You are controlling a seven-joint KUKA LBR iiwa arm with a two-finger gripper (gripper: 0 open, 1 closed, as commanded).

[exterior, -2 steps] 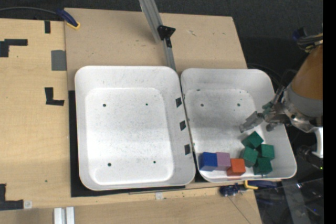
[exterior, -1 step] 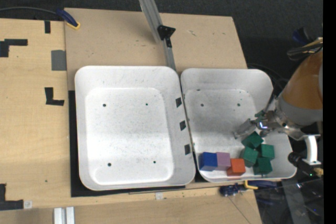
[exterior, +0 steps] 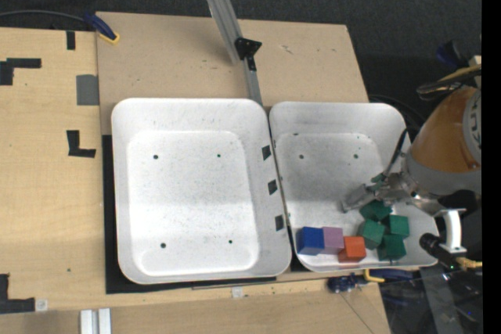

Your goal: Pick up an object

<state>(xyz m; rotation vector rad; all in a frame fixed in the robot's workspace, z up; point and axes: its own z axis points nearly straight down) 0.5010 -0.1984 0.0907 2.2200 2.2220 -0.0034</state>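
Observation:
The right bin [exterior: 329,129] holds a cluster of blocks along its near edge: a blue block [exterior: 311,239], a pale purple block [exterior: 333,238], an orange block [exterior: 354,248] and several green blocks [exterior: 387,231]. My gripper [exterior: 368,195] reaches in from the right and hangs low over the right bin, just above and left of the green blocks. Its grey fingers point left toward the bin floor. I cannot make out a block between them.
The left bin [exterior: 192,188] sits beside the right one on the wooden bench. A grey metal pole [exterior: 223,0] slants down from the top to the gap between the bins. The arm's orange band [exterior: 446,141] is at the right edge.

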